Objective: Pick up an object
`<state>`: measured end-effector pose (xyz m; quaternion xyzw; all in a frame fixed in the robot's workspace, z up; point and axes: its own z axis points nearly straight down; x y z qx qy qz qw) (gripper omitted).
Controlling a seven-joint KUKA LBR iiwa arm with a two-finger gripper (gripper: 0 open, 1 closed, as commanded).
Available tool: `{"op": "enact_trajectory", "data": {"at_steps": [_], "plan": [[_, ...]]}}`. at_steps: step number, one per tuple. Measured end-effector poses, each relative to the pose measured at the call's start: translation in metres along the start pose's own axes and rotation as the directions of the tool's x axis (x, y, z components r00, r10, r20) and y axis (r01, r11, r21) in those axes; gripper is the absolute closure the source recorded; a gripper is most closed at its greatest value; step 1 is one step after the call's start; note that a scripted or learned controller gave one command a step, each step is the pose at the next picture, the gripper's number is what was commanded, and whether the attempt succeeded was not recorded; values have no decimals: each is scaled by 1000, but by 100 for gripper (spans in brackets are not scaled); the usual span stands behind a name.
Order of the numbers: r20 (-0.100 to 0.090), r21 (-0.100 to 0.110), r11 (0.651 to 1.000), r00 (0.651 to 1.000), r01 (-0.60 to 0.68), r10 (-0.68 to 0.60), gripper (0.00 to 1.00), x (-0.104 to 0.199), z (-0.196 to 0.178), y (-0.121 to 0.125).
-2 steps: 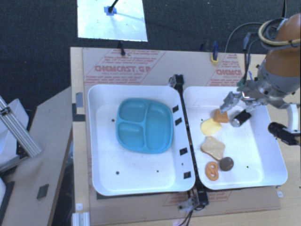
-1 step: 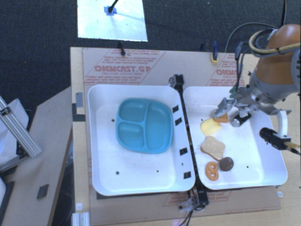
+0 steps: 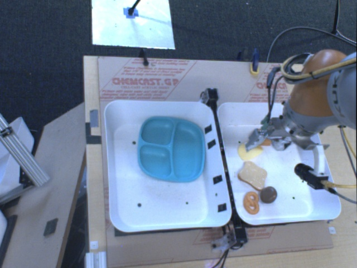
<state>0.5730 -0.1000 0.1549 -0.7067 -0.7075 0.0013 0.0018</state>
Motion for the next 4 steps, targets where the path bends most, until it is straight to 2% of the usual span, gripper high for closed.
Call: {"op": "enact_trajectory", "data": {"at_steps": [1,2,3,4], "plan": [[0,0,1000,1000,0,0,0,4,48,-9],[1,-7,1000,1000,0,0,100,3,35,-7],[2,-11,1000,1000,3,-3,100,7,-29,-6],[2,-10,1000,1000,3,-3,100,7,-77,-5]]}}
